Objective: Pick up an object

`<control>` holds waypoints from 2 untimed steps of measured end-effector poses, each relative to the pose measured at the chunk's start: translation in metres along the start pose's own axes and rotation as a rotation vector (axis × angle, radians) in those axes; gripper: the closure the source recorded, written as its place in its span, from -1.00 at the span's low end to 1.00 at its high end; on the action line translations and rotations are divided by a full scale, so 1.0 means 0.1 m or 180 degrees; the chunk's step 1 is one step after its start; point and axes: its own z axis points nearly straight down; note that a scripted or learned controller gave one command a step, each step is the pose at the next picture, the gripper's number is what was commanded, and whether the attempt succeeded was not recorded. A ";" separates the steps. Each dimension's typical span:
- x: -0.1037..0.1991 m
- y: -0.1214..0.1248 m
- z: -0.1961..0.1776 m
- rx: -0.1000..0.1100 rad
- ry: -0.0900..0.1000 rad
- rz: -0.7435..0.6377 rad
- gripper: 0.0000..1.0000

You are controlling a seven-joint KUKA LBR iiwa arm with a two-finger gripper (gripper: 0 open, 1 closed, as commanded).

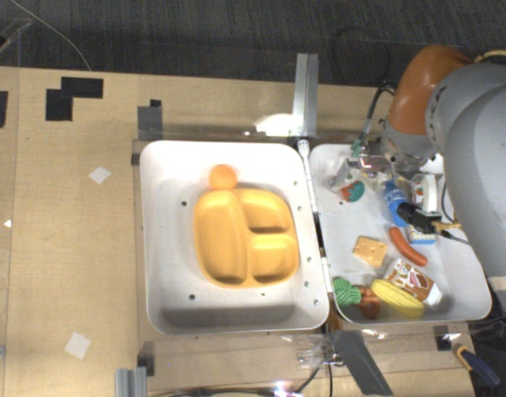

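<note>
My gripper (358,169) hangs low over the far left part of the right bin (468,263), below the grey arm with its orange band. Just in front of it, on the bin floor, lies a small red and teal toy (350,192). Whether it touches the gripper I cannot tell. Further right lie a blue piece (395,198) and a red sausage (408,247). A tan cracker (369,250) sits mid-bin. Along the near wall are a green toy (346,291), a brown piece (369,303), a yellow corn cob (398,298) and a printed packet (416,280).
The left bin (166,222) holds a yellow divided tray (241,236) with an orange ball (223,175) at its far edge. A metal post (306,89) stands behind the divide between the bins. The arm's grey body covers the right bin's far right side.
</note>
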 end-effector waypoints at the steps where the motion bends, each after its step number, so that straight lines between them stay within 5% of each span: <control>1: -0.04 0.01 -0.13 -0.0018 -0.0033 -0.0013 1.00; 2: -0.29 0.03 -0.30 -0.0075 -0.0018 0.0527 1.00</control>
